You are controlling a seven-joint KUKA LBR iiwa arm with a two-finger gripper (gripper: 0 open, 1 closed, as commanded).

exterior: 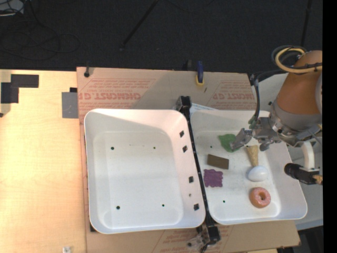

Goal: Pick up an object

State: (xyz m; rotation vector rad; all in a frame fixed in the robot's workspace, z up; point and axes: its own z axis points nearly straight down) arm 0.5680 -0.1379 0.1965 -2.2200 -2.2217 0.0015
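While the arm (297, 96) reaches in from the right, its gripper (251, 137) hangs low over the right bin (295, 207), fingers apart with nothing between them. Just beside it lie a green piece (227, 140) and a cream cone (254, 154), whose long axis runs roughly up and down the view, narrow end toward the near rim. Close by sit a brown block (218, 162), long axis nearly level, a purple piece (213, 177), a white egg (257, 173) and a pink doughnut (260, 197). The 2 bins rest on cardboard (131, 91) on a pale wooden counter (37, 167); the left bin (137, 167) adjoins the right one. Behind is dark floor with cables.
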